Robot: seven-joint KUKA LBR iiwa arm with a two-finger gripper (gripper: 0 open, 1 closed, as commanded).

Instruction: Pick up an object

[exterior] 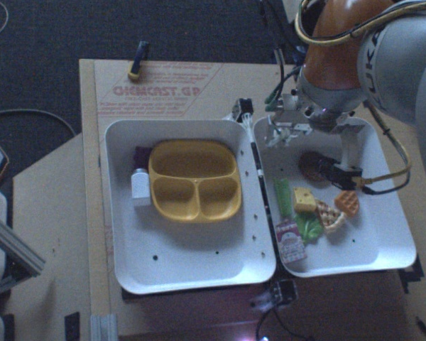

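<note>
In the camera view, the arm is reaching in from the right. The gripper is hanging over the far left corner of the right bin, close to the wall between the bins. Shadow is hiding its opening, so I cannot tell whether it is wide or narrow, and it is not visibly carrying anything.

The things to pick are lying loose in that same bin, probably so any can be taken from above: a brown disc nearest, then a green strip, a cheese block, waffle pieces and a red packet.

In the left bin, a yellow tray is sitting mid-bin, with a white bottle just beside it.
</note>
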